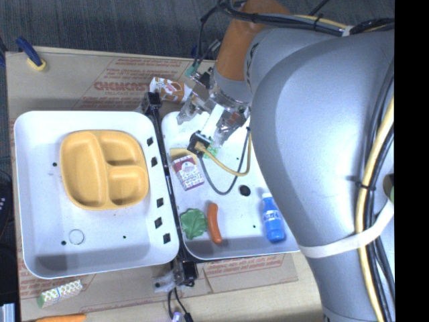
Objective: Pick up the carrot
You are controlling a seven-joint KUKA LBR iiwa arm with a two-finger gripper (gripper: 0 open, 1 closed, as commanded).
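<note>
The carrot point(213, 223) is a small orange stick lying lengthwise near the front edge of the right bin point(231, 247). A green leafy piece point(194, 224) lies right beside it on the left, touching or nearly so. My gripper point(205, 118) hangs over the far left corner of the right bin, well behind the carrot and apart from it. Nothing shows in its grasp. The big grey arm covers the right half of that bin.
A red and white packet point(188, 173) and a yellow piece point(179, 153) lie between the gripper and the carrot. A blue bottle point(272, 219) lies right of the carrot. The left bin point(33, 180) holds a yellow divided plate point(104, 168).
</note>
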